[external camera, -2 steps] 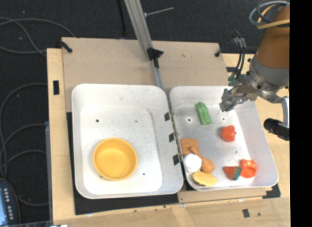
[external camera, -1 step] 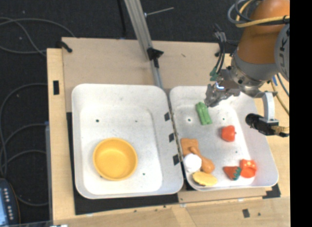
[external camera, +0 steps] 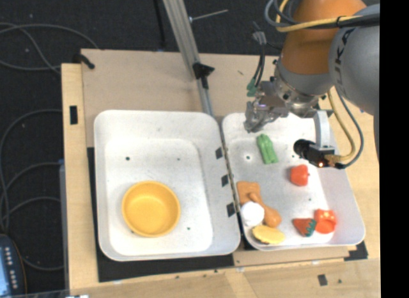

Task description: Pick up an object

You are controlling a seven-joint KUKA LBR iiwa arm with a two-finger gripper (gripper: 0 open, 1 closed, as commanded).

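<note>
My gripper (external camera: 254, 119) hangs over the far end of the right bin (external camera: 337, 181), just above and left of a green object (external camera: 267, 149) that lies on the bin floor. Nothing shows between the fingers. Further in the right bin lie a red-orange block (external camera: 299, 174), an orange-brown piece (external camera: 250, 193), a white ball (external camera: 252, 213), a yellow banana-like piece (external camera: 268, 235), a red strawberry-like piece (external camera: 305, 227) and a red tomato-like piece (external camera: 325, 220).
The left bin (external camera: 115, 130) holds a yellow bowl (external camera: 151, 208) near its front. A slanted metal rail (external camera: 185, 38) runs down to the gap between the bins. A black fitting with cable (external camera: 313, 151) hangs from the arm over the right bin.
</note>
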